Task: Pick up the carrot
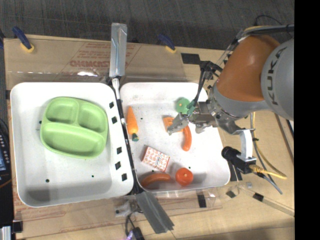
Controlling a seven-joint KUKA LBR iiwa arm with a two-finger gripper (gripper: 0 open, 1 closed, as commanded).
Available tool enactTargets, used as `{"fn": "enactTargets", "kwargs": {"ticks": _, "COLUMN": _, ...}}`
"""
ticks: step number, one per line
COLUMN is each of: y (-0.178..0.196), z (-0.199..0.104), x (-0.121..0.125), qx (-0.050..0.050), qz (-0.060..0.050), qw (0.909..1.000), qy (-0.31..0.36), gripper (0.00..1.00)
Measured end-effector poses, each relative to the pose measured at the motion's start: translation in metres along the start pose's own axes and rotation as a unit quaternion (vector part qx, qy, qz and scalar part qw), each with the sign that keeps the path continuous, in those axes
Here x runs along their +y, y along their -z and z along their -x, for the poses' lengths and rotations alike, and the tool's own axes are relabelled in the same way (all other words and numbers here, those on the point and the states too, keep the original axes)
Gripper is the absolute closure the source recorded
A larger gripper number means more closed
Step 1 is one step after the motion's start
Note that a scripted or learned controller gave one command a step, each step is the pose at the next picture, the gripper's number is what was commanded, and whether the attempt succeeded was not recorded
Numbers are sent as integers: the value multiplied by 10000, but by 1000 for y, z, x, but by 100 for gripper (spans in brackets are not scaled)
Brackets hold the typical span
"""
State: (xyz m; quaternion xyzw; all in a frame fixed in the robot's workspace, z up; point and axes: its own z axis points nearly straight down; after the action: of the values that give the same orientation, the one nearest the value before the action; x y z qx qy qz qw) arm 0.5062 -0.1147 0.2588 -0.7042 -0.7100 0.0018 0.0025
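Note:
The carrot (pixel 131 122), orange with a small green stub at its near end, lies lengthwise against the left wall of the right bin (pixel 215 176). My gripper (pixel 185 126) hangs over the middle of that bin, about a hand's width to the right of the carrot and apart from it. Directly under and just in front of the gripper lies a curved orange-red piece (pixel 186 139). A small orange bit (pixel 168 121) shows at the gripper's left side, and a green item (pixel 182 104) sits just behind it.
A red-and-white patterned box (pixel 155 159), a round orange-red fruit (pixel 184 176) and a reddish-brown piece (pixel 154 179) lie near the right bin's front wall. The left bin (pixel 25 184) holds a green divided plate (pixel 75 126). A metal divider (pixel 118 54) stands between the bins.

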Motion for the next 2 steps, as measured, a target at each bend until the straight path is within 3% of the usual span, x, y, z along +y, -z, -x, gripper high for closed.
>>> {"fn": "enactTargets", "kwargs": {"ticks": 1, "y": 28, "z": 38, "x": 62, "qx": -5, "qz": 15, "qw": 9997, "qy": -232, "gripper": 0}}
{"fn": "enactTargets", "kwargs": {"ticks": 2, "y": -65, "z": 27, "x": 30, "qx": 1, "qz": 3, "qw": 9711, "qy": 2387, "gripper": 0}}
